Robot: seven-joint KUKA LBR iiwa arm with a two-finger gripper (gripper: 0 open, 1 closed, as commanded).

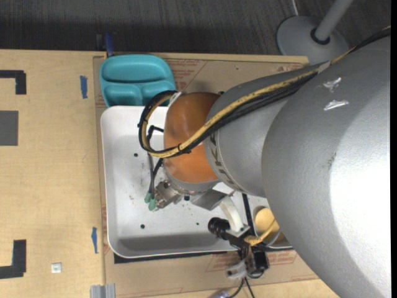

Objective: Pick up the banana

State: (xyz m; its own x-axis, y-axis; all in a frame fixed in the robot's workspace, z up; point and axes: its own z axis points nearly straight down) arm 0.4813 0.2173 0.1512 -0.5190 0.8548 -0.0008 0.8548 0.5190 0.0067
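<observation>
Reaching in from three o'clock, the big grey arm swallows most of the right half of the scene, its orange band sitting near the centre and pointing toward the nine o'clock side. Black and yellow cables run along the arm and loop off the band at about ten o'clock. Down at the band's seven o'clock, the gripper hangs over the floor of the left-hand white bin, a metal block with small green tips at its end; from this angle the tips are too small and too crowded to say how far apart they stand, and I see nothing between them. Now the banana: a pale yellow curve peeks out at about five o'clock from the gripper, tucked under the arm's edge near the bottom of the frame, well apart from the gripper, most of it hidden. Which bin it lies in I cannot say, the arm covers that ground. A black fitting and a white piece sit just to the banana's nine o'clock. Up at twelve o'clock of the bin, a teal plastic tray rests against its upper rim on the brown cardboard bench, which has blue tape marks along it.
</observation>
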